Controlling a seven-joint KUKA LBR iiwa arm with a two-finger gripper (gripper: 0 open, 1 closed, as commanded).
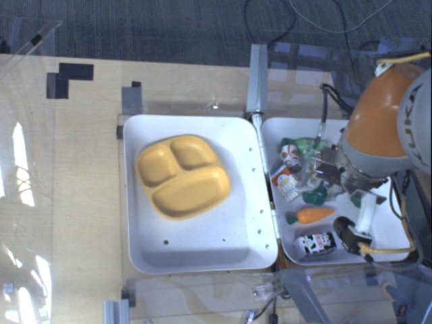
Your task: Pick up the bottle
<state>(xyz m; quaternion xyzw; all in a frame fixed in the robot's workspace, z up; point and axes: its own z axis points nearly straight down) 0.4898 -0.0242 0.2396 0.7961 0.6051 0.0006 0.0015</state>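
Pale wood bench (67, 214) fills most of the view, with dark carpet (169, 12) beyond its far edge and thin black cables (317, 9) looping across that floor. Black tape marks (67, 77) sit on the bench near its far left corner. A grey metal post (258, 79) rises at the far side, in line with the seam between the two bins.

The left bin (202, 258) holds a yellow divided plate (182, 176) with three compartments, lying towards the bin's far left and leaving the near part bare.

The right bin (395, 238) is crowded on its left side. The bottle (287, 181), clear plastic with a red-and-white label, lies on its side close to the wall shared with the left bin. A dark green cap-like piece (314, 196) shows just beside it. More red, white and green packaging (291, 154) sits just beyond it, towards the far wall. Nearer the camera lies an orange toy carrot (316, 214), and nearer still a small black-and-white carton (317, 244) by the front wall.

The arm (388, 123) reaches in from the right, its orange band over the bin's far right corner. The gripper (325, 171) is low over the cluttered left half, right beside the bottle. Clutter and its own dark body hide its tip, so I cannot tell how far it is open or whether it has hold of anything.
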